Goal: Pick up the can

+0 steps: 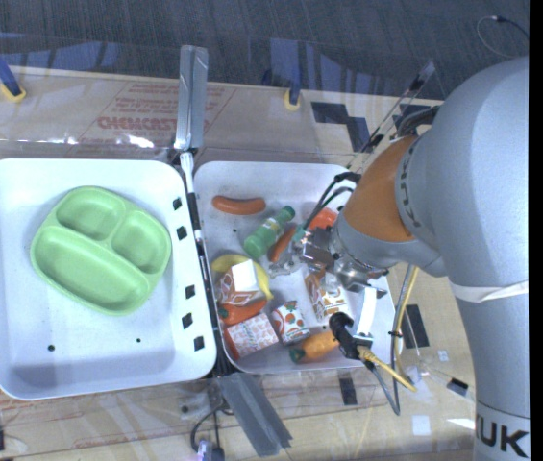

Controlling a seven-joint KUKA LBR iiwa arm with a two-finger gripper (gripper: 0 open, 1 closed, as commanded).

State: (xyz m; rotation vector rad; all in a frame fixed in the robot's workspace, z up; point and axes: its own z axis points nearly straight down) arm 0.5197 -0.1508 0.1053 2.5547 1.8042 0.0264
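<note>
Lying among the clutter of the right-hand shallow white bin [271, 169], the small can with a red-and-white printed label [327, 299] appears to rest on the bin floor. It sits just below the metal two-finger gripper [317, 262]. From here I cannot tell whether the gripper is spread or closed, and nothing shows it gripping the can. By my reckoning the approach is made, but the grasp and lift are left to do. A green plastic bottle [269, 230] and an orange carrot [317, 347] crowd nearby. The green divided plate [101, 248] sits in the left bin [21, 353].
</note>
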